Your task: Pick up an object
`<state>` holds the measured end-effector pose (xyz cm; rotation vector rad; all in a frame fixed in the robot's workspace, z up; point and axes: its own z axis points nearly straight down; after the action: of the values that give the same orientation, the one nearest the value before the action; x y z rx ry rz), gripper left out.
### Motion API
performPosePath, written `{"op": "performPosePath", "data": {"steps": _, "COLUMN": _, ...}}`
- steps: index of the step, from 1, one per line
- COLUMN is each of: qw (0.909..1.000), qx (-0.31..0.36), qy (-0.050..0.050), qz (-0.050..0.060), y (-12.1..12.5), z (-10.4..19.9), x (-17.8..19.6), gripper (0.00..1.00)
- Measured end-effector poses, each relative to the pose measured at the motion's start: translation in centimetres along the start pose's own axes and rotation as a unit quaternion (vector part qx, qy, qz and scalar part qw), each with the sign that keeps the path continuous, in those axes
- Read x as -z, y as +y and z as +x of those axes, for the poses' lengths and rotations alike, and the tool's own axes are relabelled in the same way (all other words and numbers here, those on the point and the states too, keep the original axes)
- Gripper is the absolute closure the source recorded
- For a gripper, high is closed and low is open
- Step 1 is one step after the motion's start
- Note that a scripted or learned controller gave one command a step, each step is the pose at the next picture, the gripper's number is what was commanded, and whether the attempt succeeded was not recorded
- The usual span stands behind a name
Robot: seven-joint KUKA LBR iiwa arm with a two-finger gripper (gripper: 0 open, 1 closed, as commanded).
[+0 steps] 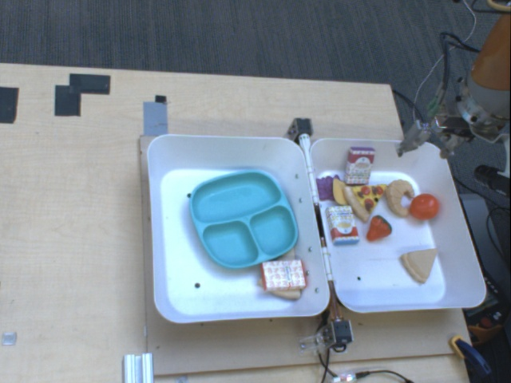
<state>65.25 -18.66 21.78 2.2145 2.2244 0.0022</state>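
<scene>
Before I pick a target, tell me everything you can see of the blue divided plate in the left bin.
The blue divided plate is a teal, rounded-rectangle tray that looks like smooth plastic. It has three compartments: one long one along its far side and two smaller ones nearer the camera. Nothing lies in any of them. It rests flat on the floor of the left bin, turned at a slant to the bin's walls. A small red-and-white patterned box sits just off its near right corner; whether they touch I cannot tell.

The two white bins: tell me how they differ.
The left bin holds a teal divided plate and one small carton; the right bin holds many small toy foods, among them a tomato and a strawberry. Both are shallow, white and round-cornered.
</scene>
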Motion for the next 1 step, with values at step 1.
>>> {"op": "performPosePath", "data": {"steps": 1, "qw": 1.0, "qx": 0.001, "qy": 0.0, "qz": -0.001, "y": -0.53, "z": -1.82, "x": -12.89, "gripper": 0.0}}
